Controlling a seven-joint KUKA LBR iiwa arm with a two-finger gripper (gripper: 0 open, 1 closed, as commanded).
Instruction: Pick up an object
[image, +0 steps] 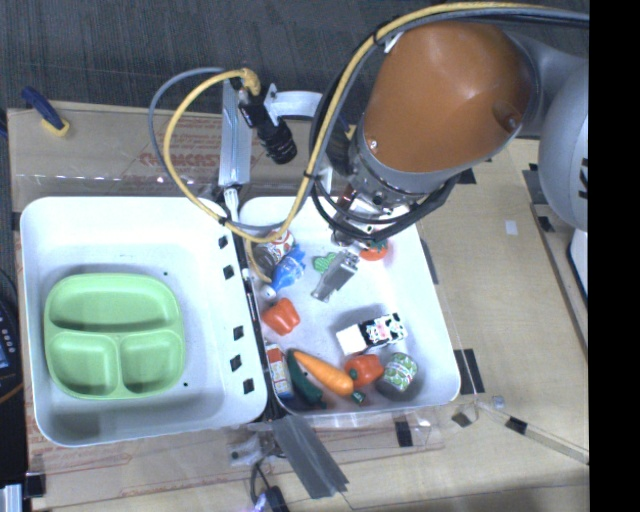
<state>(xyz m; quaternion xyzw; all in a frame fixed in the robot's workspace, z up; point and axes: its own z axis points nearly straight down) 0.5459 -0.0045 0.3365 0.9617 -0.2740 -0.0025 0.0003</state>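
Note:
My gripper (335, 277) hangs under the orange wrist band (440, 95) over the upper middle of the right bin (440, 345). It sits low, just right of a blue bottle (288, 270) and beside a small green piece (325, 263). A red piece (373, 252) lies just behind it. Nothing can be seen held in it. Further forward lie an orange-red pepper (281, 316), a black-and-white box (372, 332), a carrot (322, 372), a red tomato (366, 368) and a green-white ball (400, 372).
The left bin (40, 230) holds a green divided plate (113, 333). A yellow and grey cable loop (190, 100) and a metal bracket (233, 145) stand behind the bins. A small can (272, 246) sits at the right bin's back left corner.

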